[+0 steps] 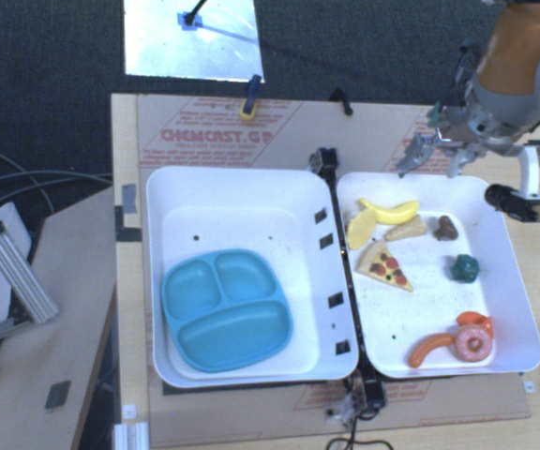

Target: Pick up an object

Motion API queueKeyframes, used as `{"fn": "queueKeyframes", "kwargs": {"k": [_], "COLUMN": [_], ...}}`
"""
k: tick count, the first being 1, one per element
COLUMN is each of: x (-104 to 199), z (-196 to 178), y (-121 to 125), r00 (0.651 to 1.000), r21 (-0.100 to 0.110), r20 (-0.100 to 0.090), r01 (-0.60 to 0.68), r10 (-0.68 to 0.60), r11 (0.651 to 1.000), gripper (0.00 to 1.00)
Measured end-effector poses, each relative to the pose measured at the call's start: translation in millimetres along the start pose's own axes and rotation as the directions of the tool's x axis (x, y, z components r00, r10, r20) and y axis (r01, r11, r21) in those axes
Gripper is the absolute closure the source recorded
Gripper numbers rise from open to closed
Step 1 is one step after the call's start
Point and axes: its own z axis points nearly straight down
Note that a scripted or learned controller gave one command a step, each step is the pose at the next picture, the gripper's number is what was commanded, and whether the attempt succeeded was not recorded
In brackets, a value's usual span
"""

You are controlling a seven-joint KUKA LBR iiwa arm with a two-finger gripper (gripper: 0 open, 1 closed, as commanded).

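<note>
Seven toys: all lie in the right bin (514,251), below the claw in the camera view.
Claw (436,160): hangs over the bin's far rim, its two fingers spread apart with nothing between them — released.
Banana (389,211): yellow, curved; the nearest toy, just below and left of the claw, touching a pale yellow wedge (361,229) on its left.
Pizza slice (385,267): flat, further below the banana, apart from it.
Brown lump (446,227): small, almost straight below the claw.
Green ball (464,268): below the lump, standing alone.
Sausage (430,348) and doughnut (474,342): farthest from the claw, touching each other at the near rim.
Left bin (242,200): holds a blue divided plate (225,308), well left of the claw.
Advice: choose the banana or the green ball — straddle the banana across its narrow width, clear of the wedge, and descend fully before closing.
</note>
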Motion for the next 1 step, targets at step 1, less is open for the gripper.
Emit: {"fn": "queueKeyframes", "kwargs": {"k": [1], "x": [55.3], "z": [57.7], "y": [-54.7], "r00": [1.000], "r21": [0.010], "r20": [-0.004], "r01": [0.005], "r10": [-0.005], "r11": [1.000], "gripper": [0.00]}}
